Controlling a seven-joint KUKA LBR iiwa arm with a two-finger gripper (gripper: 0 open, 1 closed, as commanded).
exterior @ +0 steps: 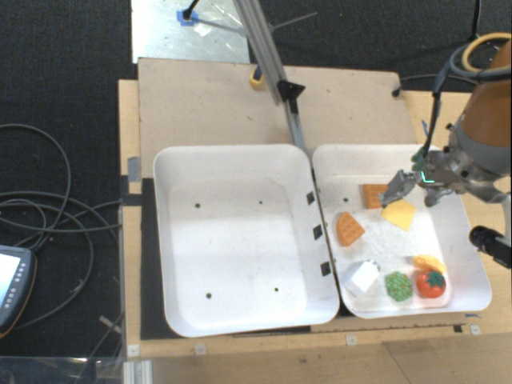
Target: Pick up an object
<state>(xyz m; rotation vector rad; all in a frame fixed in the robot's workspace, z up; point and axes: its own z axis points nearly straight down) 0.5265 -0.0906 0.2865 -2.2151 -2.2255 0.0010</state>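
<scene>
Right bin (472, 294) holding six food toys; gripper (412, 190) hovering spread open, gripping nothing, over yellow wedge (399, 214) near far edge.

grey arm (480, 162), orange band, green light near wrist

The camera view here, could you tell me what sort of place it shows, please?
Probably a robotics lab pick-and-place cell: two white bins on a bench, toy food like a tomato, and loose cables on the dark floor.

You're looking at a robotics lab bench. Left of the gripper (414, 189), two white bins (240, 238) sit on a plain board (208, 102); farther left, loose cables (48, 206) and a control pendant (12, 282) lie on dark carpet.
</scene>
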